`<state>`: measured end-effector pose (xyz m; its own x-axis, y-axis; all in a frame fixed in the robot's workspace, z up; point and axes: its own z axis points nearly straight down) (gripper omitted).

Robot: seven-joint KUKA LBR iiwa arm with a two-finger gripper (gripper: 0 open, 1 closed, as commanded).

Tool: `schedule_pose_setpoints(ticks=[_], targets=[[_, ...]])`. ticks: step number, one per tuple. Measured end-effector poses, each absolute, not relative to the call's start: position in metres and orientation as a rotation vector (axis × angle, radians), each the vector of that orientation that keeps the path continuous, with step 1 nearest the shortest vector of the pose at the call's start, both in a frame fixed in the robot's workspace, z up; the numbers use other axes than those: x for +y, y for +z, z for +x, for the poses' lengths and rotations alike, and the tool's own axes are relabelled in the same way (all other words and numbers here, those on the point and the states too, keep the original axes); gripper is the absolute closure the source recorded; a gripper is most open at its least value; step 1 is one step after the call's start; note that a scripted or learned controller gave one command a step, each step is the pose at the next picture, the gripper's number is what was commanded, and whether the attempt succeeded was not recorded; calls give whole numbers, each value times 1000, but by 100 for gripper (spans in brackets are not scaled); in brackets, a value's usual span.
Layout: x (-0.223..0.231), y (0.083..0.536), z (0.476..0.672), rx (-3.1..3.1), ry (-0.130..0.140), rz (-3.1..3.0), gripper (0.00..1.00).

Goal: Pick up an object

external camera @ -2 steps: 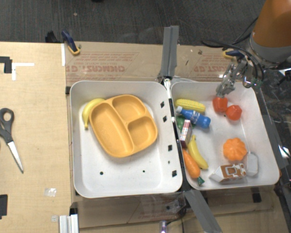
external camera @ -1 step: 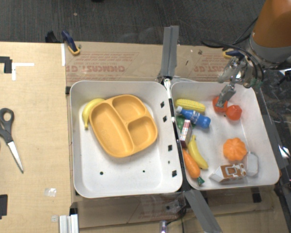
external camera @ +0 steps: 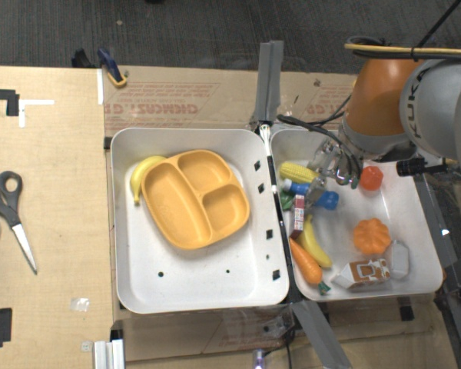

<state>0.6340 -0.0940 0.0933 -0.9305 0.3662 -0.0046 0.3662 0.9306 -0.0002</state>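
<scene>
My gripper hangs low in the right bin, near its back left part. Just left of it lies a yellow corn cob, and a blue piece sits below it. A small red-orange ball rests to its right. Farther forward lie a banana, a carrot, an orange pumpkin-like toy and a small brown-and-white carton. I see nothing held between the fingers.
The left bin holds an orange divided plate with a banana tucked at its left rim. Scissors lie on the wooden bench at far left. A grey divider bar runs between the bins.
</scene>
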Motion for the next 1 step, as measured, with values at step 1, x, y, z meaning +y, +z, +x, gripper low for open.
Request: schedule_pose_setpoints(ticks=[1], targets=[[-104, 93, 584, 3069, -2, 657, 0]])
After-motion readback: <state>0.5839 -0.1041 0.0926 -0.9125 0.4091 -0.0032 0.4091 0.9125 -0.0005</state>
